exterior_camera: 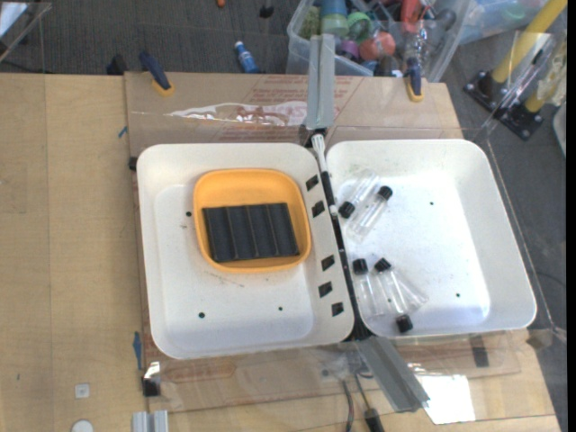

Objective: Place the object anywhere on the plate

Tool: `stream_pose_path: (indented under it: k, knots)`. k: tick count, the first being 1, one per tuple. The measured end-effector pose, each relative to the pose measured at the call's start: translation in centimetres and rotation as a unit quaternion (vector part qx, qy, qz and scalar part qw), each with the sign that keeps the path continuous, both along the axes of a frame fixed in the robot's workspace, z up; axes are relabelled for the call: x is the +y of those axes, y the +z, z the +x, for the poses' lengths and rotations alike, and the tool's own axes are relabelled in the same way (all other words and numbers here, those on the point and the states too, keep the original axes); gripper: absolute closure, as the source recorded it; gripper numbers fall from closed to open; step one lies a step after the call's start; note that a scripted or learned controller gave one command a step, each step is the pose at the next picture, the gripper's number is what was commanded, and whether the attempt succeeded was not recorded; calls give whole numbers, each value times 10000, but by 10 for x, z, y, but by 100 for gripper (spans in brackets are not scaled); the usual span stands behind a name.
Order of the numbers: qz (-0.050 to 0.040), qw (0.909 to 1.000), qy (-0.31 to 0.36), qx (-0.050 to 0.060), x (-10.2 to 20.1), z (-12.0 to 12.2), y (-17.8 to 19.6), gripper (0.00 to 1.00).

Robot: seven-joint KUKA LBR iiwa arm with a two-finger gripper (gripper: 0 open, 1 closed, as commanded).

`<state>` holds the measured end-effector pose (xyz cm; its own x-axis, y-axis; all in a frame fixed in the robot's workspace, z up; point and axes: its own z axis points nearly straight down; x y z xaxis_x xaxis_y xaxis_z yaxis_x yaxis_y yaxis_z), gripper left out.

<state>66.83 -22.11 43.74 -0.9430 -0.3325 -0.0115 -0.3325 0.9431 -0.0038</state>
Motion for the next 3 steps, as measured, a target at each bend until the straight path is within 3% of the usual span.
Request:
stream_pose_path:
  k: [1, 2, 3]
  knots:
    - [-17, 9805, 1966, -1, 0, 0, 0, 100]
    - [-31, 9321, 3623, 1, 0, 0, 0, 100]
    - [-40, 8577, 5142, 3, 0, 0, -1, 100]
